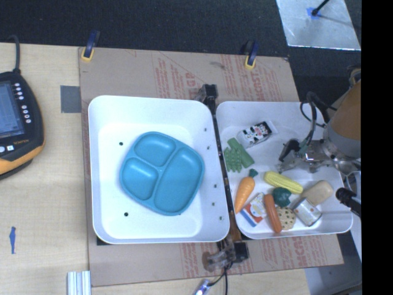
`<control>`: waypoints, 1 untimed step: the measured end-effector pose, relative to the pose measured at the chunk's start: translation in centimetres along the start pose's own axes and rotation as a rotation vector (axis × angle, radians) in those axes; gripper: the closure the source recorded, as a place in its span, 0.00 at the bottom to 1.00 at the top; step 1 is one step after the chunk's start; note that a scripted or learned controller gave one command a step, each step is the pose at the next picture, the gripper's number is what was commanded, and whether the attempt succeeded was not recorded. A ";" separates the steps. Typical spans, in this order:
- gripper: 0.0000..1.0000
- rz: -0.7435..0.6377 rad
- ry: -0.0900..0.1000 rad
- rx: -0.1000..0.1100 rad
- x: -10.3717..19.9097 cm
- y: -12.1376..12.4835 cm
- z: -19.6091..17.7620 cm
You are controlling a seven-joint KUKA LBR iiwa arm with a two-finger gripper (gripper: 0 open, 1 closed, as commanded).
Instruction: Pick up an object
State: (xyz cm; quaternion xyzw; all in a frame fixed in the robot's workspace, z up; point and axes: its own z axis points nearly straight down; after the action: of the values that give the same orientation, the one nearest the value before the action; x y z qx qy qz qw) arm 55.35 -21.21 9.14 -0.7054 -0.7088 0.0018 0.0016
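Note:
My gripper (293, 153) reaches in from the right and hovers over the right bin (279, 112), near its middle right. Just below it lies a yellow corn-like piece (283, 181). To its left sit a small white and black box (255, 133) and a green leafy toy (237, 154). Toward the front of the bin lie an orange carrot (244, 192), a dark teal ball (281, 196), a red-orange sausage (272, 214), a tan wooden piece (318, 193) and a silver can (307, 213). I see nothing held in the gripper.
The left bin (104, 118) holds a blue divided plate (161, 173). A tablet-like pendant (15, 118) lies at the far left of the bench. Clamps (250, 52) hold the cardboard sheet at the back.

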 end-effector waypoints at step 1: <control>0.00 0.001 0.000 -0.003 2.1 7.9 -0.1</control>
State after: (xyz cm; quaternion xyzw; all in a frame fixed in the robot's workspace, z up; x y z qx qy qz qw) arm 63.23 -19.09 9.22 -0.7057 -0.7086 0.0007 0.0008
